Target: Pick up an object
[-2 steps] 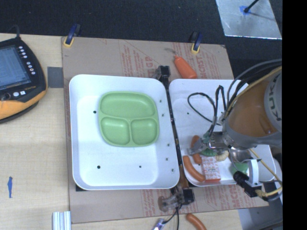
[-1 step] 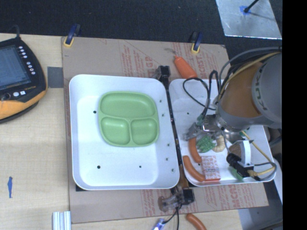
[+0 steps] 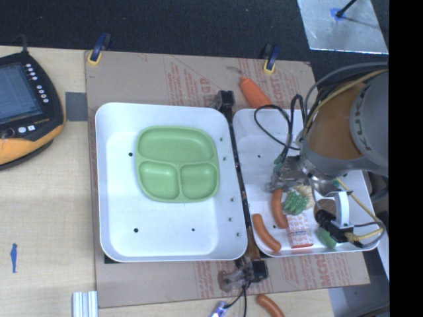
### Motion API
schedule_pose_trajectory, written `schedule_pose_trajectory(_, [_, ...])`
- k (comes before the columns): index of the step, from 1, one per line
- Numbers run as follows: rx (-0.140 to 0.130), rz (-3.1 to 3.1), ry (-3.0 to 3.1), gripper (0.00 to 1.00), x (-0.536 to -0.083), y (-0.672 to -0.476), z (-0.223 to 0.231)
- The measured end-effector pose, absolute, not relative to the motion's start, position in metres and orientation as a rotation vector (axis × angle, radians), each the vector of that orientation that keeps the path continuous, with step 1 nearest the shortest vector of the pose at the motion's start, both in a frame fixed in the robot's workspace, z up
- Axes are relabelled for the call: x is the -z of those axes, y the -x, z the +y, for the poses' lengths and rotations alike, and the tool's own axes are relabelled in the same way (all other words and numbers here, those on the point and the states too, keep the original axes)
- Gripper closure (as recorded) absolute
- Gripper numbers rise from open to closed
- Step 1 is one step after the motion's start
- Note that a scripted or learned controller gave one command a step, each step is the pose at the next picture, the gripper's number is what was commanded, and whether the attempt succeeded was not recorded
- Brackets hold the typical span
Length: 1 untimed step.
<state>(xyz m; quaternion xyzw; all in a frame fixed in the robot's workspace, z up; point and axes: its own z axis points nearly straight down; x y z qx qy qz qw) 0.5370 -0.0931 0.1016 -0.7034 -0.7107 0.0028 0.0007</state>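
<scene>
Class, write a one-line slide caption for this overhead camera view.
KUKA arm reaches into the right bin of toy food while a green divided plate sits in the left bin.

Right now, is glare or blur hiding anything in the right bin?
Camera view: even lighting, with the white right bin bright but not washed out; the hot dogs and packet read clearly; the arm looks slightly soft and shadows the items beneath the gripper.

An orange-and-black teach pendant (image 3: 23,107) lies left of the bins.
</scene>
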Motion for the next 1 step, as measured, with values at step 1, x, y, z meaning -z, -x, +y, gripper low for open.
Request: schedule_pose_trajectory(1, [-0.001, -2.225, 2.215, 1.0, -0.1924, -0.5745, -0.034])
